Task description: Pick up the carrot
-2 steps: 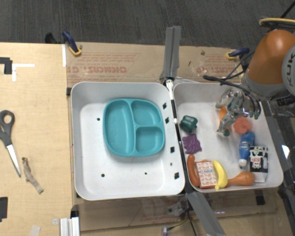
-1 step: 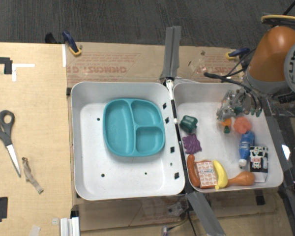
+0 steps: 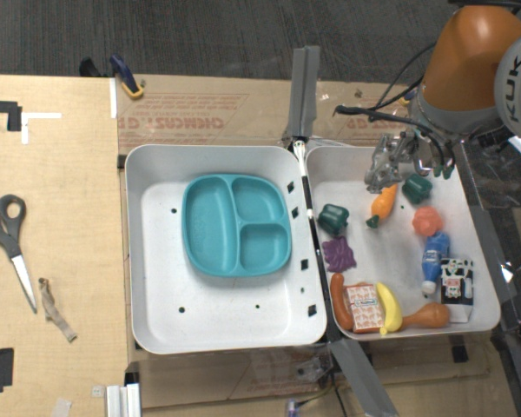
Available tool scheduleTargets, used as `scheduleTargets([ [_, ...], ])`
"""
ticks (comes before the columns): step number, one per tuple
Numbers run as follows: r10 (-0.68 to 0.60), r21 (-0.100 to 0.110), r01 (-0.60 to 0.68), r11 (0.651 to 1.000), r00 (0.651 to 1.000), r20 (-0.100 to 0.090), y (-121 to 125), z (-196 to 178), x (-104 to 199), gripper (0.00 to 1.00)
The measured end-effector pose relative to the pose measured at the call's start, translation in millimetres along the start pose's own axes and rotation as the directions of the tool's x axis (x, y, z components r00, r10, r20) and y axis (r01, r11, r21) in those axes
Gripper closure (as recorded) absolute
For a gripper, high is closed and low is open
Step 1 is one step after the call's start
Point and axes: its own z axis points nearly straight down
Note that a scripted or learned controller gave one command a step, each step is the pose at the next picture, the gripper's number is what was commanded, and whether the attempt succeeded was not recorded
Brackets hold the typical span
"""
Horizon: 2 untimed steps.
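Near edge of the right bin (image 3: 491,315): a hot dog (image 3: 337,289), a small red-and-white box (image 3: 362,307), a banana (image 3: 389,308) and a drumstick-shaped toy (image 3: 430,315) lie in a row, packed close. Just past them, a black-and-white carton (image 3: 456,282) and a blue-and-white bottle (image 3: 433,259), with a purple grape cluster (image 3: 338,254) toward the divider. Left bin (image 3: 148,259) holds a teal divided plate (image 3: 238,224), nothing on it.

Mid-bin: a dark green pepper-like toy (image 3: 333,219) and a pinkish-red round fruit (image 3: 426,221). The carrot (image 3: 381,205) lies between them, in the far half of the right bin, resting on the bin floor. Long axis runs diagonally: fat orange end up-right toward the gripper, narrow green-tipped end pointing down-left toward the near-left.

Far end: gripper (image 3: 398,165) hangs right above the carrot's upper end, beside a dark green piece (image 3: 417,187). Fingers are a blur of metal and cable; cannot tell whether they are spread or closed, and no carrot is visible between them.

Progress judgement: approach looks done, grasp and lift not done. Carrot not yet picked up; closing on it and raising it remain.
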Motion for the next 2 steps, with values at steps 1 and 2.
scheduleTargets([
  [1, -0.191, 0.0, 0.191, 0.982, 0.982, -0.006, -12.6, 63.6, 87.4, 1.0],
  [2, 0.128, 0.002, -0.128, 0.992, 0.992, -0.002, -46.3, -58.3, 125.2, 1.0],
])
